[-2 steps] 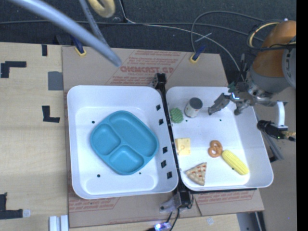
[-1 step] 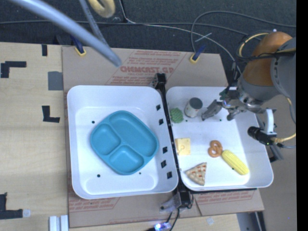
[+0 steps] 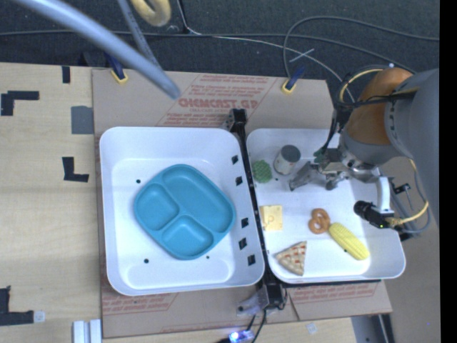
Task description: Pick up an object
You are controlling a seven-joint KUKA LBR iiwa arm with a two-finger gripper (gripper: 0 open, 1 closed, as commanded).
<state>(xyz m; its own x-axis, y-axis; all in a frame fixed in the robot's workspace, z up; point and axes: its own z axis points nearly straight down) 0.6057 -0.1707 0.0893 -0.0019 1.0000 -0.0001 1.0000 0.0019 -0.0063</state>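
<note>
Two white bins sit side by side on the worktop, on a sheet of brown cardboard. Left bin holds a blue divided tray, three compartments, lying roughly centre.

Right bin has the small stuff: a green piece at the far-left corner, a grey cup-like object just right of it, a yellow cheese-like square by the left wall, a pizza-slice shape near the front, an orange pretzel mid-bin, and a corn cob just right of the pretzel, tilted.

Arm reaches in from the right w/ the orange band showing above the wrist. Pincer hangs low over the far part of the right bin, just right of the grey cup and far of the pretzel. Its dark fingers look spread apart (one reaching left toward the cup, the other shorter, to its right), nothing seen between them. Can't tell if it touches the bin floor.

A blurred grey bar crosses the far-left corner of the view. Cables trail over the dark floor beyond the bins.
</note>
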